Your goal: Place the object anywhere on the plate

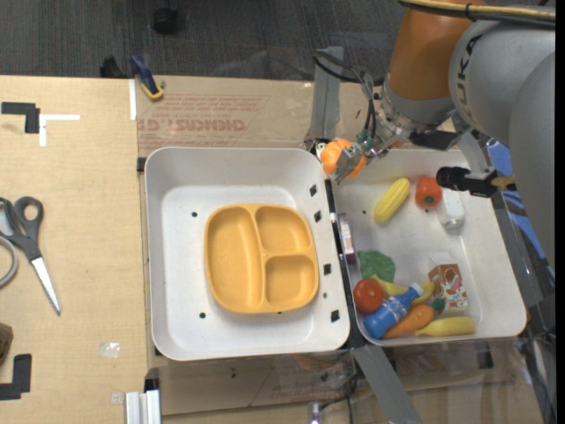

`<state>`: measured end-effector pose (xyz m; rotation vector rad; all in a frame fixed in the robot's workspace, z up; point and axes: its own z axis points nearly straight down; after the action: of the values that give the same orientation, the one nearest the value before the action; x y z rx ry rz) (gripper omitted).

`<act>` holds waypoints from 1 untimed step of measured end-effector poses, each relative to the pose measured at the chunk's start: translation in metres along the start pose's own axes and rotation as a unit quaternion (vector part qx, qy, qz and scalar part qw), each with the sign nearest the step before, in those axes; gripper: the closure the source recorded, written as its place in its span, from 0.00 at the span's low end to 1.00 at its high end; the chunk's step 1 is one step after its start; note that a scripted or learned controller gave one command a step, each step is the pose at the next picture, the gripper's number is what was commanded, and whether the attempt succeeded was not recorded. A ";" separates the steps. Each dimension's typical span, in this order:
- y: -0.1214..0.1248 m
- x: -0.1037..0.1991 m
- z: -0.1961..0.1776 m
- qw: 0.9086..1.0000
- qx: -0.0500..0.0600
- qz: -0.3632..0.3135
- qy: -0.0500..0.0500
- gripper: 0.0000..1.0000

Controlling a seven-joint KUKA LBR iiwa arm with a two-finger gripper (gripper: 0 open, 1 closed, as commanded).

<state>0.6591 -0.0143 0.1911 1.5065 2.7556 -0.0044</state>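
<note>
Orange round toy fruit (333, 155) gripped in the robot's fingers (351, 159) at upper middle of the frame, yellow three-part plastic plate (261, 258) in the left white bin (168, 263), well apart.

The wooden bench (79, 263) bears two white bins (163, 263), scissors (33, 246) and cardboard (221, 117).
</note>
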 end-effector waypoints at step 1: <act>-0.012 0.092 0.000 0.999 0.000 -0.052 0.001 1.00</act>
<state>0.5997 0.0566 0.1912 1.3613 2.8321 -0.0024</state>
